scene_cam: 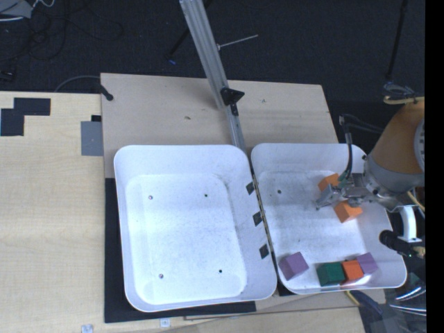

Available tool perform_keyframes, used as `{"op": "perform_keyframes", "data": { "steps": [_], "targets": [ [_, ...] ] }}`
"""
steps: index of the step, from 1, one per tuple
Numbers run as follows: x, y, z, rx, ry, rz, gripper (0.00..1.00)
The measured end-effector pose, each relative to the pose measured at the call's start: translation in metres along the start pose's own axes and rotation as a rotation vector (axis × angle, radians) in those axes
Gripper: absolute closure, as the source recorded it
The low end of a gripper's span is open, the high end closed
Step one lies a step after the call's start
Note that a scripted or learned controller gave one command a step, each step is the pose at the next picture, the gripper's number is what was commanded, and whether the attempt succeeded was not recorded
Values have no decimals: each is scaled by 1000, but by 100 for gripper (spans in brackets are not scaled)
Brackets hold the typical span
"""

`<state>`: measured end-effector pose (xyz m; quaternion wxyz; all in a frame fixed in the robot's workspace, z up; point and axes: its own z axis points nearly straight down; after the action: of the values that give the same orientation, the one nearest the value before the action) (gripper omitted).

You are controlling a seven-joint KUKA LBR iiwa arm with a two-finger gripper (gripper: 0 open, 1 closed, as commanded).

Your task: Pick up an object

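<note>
While the claw [338, 198] sits low in the right bin [298, 165], I can't tell whether it is released or clenched. One orange block [328, 182] lies just up-left of it and another orange block [348, 211] just below-right, both touching or nearly so. To my eye it should settle squarely over one block, not straddle both, before lifting.

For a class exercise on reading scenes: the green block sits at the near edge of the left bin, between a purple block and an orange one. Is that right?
Not quite. The camera view shows the green block at the near edge of the right bin, not the left one. The rest holds: it sits between a purple block and an orange block.
</note>
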<state>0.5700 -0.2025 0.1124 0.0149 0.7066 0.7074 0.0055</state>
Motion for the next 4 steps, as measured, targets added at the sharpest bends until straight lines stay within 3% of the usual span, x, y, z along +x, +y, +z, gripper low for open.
{"op": "perform_keyframes", "data": {
  "steps": [1, 2, 3, 4],
  "targets": [
    [-2, 15, 1, -2, -1, -1, 0],
    [2, 14, 15, 35, 15, 4, 0],
    [44, -10, 20, 29, 14, 0, 0],
    [57, 31, 22, 28, 14, -1, 0]
  ]
}}
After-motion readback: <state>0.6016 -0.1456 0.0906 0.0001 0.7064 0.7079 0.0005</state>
